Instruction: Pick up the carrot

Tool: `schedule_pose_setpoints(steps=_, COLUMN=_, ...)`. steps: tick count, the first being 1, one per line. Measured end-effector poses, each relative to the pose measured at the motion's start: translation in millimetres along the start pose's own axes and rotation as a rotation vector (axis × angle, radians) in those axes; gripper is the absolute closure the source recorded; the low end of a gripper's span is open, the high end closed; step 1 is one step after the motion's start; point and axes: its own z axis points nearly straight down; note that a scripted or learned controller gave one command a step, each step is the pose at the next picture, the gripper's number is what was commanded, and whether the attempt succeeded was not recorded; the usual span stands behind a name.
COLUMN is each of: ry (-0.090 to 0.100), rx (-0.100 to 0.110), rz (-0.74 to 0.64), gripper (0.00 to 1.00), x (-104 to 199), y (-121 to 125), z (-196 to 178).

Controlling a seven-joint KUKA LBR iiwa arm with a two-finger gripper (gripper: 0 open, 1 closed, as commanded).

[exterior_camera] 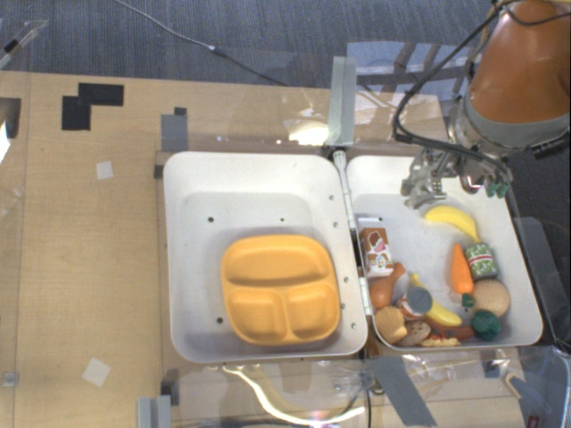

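Orange carrot [460, 271]: lies in the right bin [393, 217], toward its right wall, running roughly top to bottom with the thicker end lower.
Carrot's neighbours: a green-labelled can [481, 259] touches it on the right; a yellow banana [453, 220] sits just above it; a tan round ball [491, 297] lies just below and to the right.
Tool [426, 184]: hangs over the upper part of the right bin, above the banana and apart from the carrot; nothing sits between its metal fingers, and whether they are spread or pressed together I cannot tell.
Arm [522, 61]: grey with a broad orange band, reaching in from the upper right, black cables looping beside it.
Right bin, other contents: a small brown and white carton [376, 250] near the left wall; a second, smaller banana [439, 311] near the bottom; a dark green broccoli piece [486, 325] in the lower right corner; more small food items crowded along the bottom edge, too jumbled to tell apart.
Left bin [205, 194]: holds a yellow divided tray [280, 287], set toward the lower right of the bin.
Tabletop [80, 266]: pale wood, with black squares [89, 102] near its upper left.
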Motion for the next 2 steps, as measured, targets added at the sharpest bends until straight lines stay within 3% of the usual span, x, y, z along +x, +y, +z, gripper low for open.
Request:
schedule_pose_setpoints(steps=1, ry=0.015, rx=-0.005, rz=-0.423, gripper=1.0, x=-42.1, y=-79.3, z=117.4)
schedule_pose_setpoints(steps=2, ry=0.001, rx=0.003, rz=-0.742, gripper=1.0, x=-73.9, y=-145.7, z=58.9)
